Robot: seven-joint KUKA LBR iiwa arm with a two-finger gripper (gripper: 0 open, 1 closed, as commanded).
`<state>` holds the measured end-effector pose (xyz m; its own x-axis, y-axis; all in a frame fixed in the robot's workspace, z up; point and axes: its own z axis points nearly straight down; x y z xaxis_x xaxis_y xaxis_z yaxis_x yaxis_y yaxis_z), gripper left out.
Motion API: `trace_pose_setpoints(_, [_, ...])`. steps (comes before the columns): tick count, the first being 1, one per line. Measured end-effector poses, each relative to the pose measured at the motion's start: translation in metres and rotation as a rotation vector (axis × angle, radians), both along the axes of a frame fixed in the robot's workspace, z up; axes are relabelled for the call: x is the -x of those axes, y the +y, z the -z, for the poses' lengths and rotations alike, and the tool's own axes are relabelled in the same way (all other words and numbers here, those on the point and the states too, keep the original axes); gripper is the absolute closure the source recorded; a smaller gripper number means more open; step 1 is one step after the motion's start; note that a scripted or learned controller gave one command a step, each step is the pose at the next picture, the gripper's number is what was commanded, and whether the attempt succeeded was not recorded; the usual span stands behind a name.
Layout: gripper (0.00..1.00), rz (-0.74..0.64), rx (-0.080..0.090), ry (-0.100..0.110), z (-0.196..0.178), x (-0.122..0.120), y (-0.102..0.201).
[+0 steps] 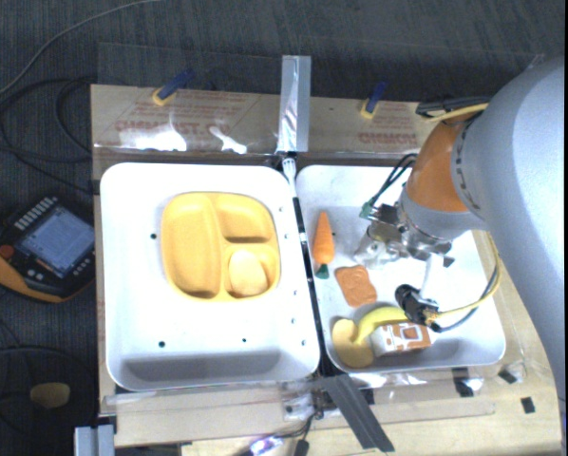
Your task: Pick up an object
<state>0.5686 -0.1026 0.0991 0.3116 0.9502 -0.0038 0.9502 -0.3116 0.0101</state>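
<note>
The right bin (474,345) holds an orange carrot (323,238) by its left wall. Near it lie a flat orange biscuit-like piece (356,284), a yellow banana (358,334) and a small orange-and-white carton (404,338) at the front. My gripper (379,243) hangs low over the middle of this bin, just right of the carrot and above the flat orange piece. The wrist and cables hide its tips, and nothing is visibly held.
The left bin (132,350) carries a yellow divided tray (203,245) with a pale round item (248,274) in one compartment. A metal divider (294,93) stands at the back between the bins. My grey arm covers the right bin's far right side.
</note>
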Motion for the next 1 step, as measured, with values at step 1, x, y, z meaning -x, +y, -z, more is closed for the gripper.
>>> trace_pose_setpoints(1, [0.0, 0.0, 0.001, 0.0, 0.0, 0.0001, -0.0002])
